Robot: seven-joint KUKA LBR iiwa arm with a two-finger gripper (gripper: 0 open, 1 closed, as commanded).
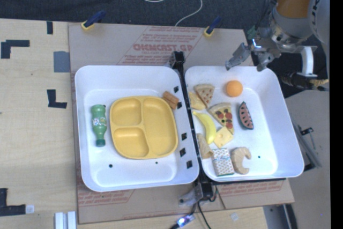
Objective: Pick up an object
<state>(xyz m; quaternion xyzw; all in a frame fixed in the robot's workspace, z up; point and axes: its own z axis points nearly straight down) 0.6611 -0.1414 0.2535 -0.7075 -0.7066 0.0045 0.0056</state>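
Gripper spread wide and holding nothing, poised over the far edge of your right bin; all objects lie in the bins.

Nearest you in the right bin [284,115] lie a small carton [222,162] and a tan curved piece [240,160], side by side. Beyond them sit a banana [207,126] touching a pizza slice [223,115], with a watermelon slice [246,115] apart to their right. Farther back you will find a sandwich wedge [202,96] and an orange [233,88]. In the left bin [86,115] a yellow divided plate [143,127] lies centred, a green bottle [98,124] just beside it on the left, a small brown piece [171,98] at its far right corner. Farthest, the gripper [250,59] hangs at the right bin's back rim, fingers parted, gripping nothing, well apart from the orange.
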